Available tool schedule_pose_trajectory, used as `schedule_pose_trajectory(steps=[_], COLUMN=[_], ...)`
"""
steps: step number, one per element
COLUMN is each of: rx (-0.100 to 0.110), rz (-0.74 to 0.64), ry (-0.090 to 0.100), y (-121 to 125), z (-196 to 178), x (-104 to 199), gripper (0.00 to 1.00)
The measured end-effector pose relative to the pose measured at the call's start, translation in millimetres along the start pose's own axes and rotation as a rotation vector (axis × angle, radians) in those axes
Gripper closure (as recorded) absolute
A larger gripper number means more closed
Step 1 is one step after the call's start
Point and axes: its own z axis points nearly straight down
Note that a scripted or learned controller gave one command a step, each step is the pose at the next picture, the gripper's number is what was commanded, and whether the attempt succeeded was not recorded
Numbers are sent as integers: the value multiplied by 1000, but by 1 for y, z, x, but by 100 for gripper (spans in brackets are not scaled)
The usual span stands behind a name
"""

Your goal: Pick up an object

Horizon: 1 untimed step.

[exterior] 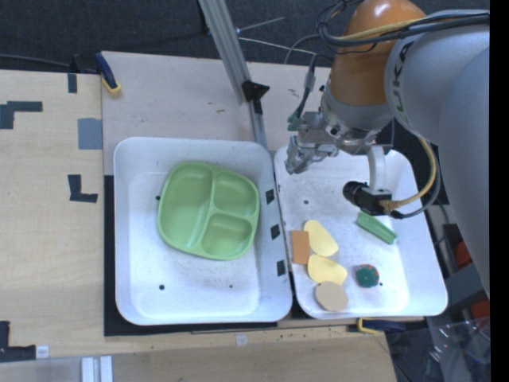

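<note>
Even bright light, soft shadows, slightly blurry

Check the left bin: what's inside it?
The left bin holds one green divided plate, lying open side up, its compartments bare. Whatever lies under the plate is covered. The other small items sit in the right bin.
</note>
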Motion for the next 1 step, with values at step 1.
schedule_pose_trajectory(steps=[1], rx=[0], rz=[1], ry=[-1], y=[25], z=[15], x=[49], gripper=[100])
